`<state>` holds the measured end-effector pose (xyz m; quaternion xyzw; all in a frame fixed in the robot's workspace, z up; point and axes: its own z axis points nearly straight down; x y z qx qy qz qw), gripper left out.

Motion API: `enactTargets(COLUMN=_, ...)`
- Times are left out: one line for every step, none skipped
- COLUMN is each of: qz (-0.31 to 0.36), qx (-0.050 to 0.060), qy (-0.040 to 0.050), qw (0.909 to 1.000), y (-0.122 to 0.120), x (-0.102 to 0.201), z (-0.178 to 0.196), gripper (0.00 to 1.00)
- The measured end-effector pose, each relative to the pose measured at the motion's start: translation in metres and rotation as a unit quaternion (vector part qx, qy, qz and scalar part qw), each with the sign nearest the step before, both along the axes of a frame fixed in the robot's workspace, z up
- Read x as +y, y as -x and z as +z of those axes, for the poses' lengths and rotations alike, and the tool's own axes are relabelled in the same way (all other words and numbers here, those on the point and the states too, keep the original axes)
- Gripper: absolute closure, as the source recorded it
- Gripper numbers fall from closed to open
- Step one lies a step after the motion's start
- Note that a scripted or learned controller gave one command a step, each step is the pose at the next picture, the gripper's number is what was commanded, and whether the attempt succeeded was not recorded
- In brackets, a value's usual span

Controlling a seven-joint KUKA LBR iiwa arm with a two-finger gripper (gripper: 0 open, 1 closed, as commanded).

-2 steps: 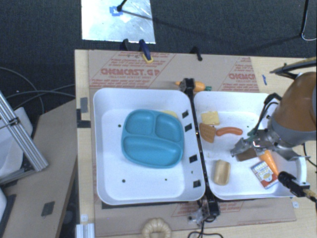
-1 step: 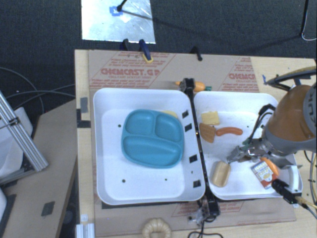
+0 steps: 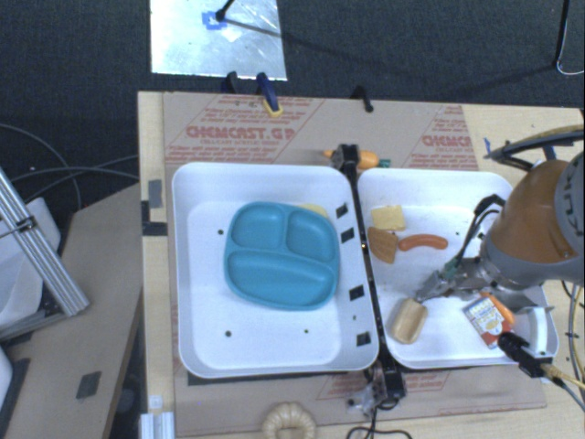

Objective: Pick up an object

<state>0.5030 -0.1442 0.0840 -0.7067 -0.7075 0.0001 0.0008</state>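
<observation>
The gripper [image 3: 430, 291] stood low inside the right bin [image 3: 457, 355], just above and beside the tan bread-like piece [image 3: 408, 320] near that bin's front left corner. Whether the jaws were released or clenched could not be determined at this angle, and nothing was seen between them. In my judgement the pick was not yet made: all items lay on the bin floor. These included a pale yellow block [image 3: 388, 217], a brown wedge [image 3: 382, 244], an orange sausage [image 3: 422, 242] and a printed packet [image 3: 484, 316] partly under the arm. The tan piece lay near the centre divider [image 3: 358, 245], leaving little room on that side. The left bin [image 3: 201, 337] held a blue sectioned plate [image 3: 281, 253].
</observation>
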Motion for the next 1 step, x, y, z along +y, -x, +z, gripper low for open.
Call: enactTargets(qz=0.0, qx=-0.002, qy=0.001, qw=1.0, y=-0.0012, x=-0.0007, z=0.0116, gripper=1.0)
